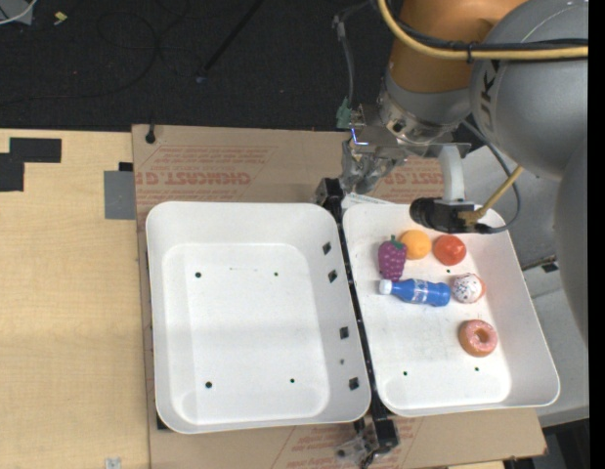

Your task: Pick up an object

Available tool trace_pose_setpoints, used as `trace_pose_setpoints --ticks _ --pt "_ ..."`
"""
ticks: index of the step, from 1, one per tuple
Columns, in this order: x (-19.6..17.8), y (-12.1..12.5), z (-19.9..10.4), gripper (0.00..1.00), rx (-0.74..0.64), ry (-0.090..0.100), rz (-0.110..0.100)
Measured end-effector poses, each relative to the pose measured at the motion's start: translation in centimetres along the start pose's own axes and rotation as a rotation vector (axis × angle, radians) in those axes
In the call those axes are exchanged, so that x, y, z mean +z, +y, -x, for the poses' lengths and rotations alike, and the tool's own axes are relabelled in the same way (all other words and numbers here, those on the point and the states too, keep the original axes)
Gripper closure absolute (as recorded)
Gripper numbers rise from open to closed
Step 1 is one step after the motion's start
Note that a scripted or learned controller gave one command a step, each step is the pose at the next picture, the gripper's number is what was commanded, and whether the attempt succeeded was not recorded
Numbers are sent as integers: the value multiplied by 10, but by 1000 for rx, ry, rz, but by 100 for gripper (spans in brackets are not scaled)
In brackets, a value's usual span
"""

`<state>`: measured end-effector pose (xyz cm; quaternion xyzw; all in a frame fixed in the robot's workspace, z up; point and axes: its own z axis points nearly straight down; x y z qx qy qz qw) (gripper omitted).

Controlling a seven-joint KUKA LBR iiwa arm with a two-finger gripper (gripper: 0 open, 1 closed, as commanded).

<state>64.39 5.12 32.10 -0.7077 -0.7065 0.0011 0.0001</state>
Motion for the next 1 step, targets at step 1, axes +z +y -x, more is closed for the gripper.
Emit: trace_pose_setpoints --ticks 1 --pt "13 0 48 100 -1 0 -2"
